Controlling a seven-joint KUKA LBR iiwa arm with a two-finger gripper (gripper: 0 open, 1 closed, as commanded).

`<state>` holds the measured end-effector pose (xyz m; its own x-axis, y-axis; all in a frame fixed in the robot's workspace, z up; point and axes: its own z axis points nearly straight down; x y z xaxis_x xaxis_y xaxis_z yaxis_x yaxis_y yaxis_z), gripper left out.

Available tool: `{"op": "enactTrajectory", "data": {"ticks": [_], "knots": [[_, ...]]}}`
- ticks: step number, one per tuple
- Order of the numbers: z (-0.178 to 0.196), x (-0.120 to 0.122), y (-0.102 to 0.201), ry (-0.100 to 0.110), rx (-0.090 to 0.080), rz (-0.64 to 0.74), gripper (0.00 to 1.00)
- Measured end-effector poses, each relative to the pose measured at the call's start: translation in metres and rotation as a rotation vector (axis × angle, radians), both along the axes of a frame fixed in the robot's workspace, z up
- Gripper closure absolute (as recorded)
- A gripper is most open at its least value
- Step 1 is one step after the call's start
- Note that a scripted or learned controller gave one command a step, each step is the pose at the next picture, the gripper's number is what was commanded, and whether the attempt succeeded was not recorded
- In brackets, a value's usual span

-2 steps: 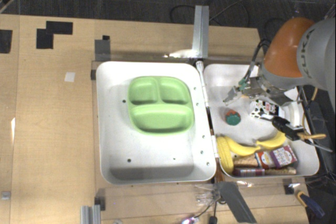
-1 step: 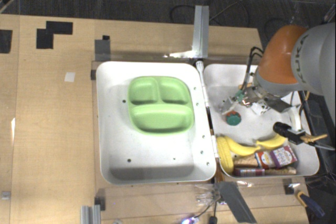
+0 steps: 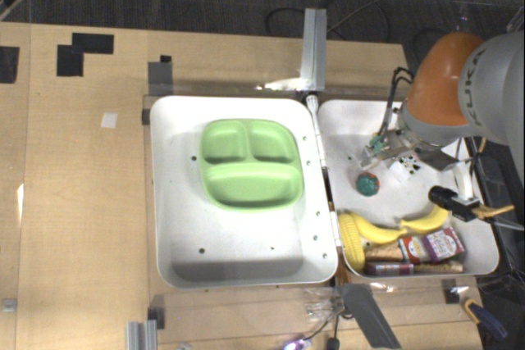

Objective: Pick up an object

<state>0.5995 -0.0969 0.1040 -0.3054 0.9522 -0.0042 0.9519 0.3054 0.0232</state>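
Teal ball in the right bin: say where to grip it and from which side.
Grip the teal ball across its middle, probably straight down from above. It is round, so any axis serves, and it lies apart from the banana, nothing touching it.

the grey arm (image 3: 496,86) reaches in from the right, its orange band (image 3: 439,90) above the wrist, angled down and left; the gripper (image 3: 380,153) hangs low at its tip.

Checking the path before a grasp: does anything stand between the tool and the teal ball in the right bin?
Nothing visible does. The tool is close to the teal ball, with bare white floor between; the banana lies beyond it.
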Motion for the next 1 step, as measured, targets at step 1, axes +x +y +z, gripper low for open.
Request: {"op": "enactTrajectory", "data": {"ticks": [1], "knots": [[0.0000, -0.0001, 0.0000, 0.000, 0.000, 0.000, 0.00]]}}
